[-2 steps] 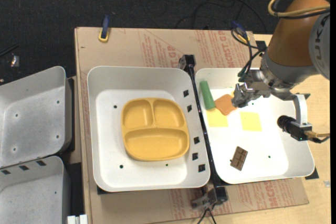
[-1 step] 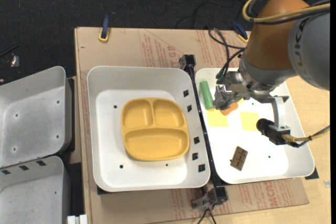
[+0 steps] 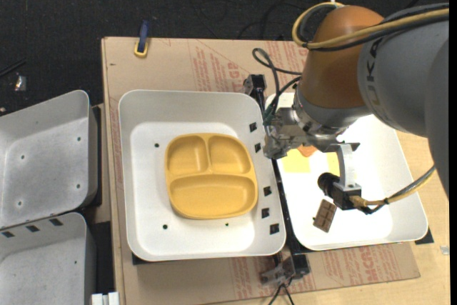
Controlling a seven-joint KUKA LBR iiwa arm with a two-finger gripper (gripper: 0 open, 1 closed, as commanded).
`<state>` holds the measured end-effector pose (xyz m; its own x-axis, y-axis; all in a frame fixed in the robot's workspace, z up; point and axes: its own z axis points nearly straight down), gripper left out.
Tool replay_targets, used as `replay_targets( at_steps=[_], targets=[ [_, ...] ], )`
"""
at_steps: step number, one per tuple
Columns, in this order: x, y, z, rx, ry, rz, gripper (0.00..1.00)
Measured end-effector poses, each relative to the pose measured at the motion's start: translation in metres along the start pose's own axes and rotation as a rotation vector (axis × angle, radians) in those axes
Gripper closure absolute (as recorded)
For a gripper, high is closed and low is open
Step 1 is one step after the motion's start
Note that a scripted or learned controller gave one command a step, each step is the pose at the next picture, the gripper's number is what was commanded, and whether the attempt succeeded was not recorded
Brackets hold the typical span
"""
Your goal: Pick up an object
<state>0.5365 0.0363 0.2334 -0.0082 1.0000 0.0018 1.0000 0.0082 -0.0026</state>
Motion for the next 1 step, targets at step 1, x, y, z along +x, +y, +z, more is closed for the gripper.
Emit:
replay_targets(
  at_steps=[1],
  targets=[
    [0.0531, 0.0021, -0.0069, -0.002, -0.001, 0.004, 1.00]
  ],
)
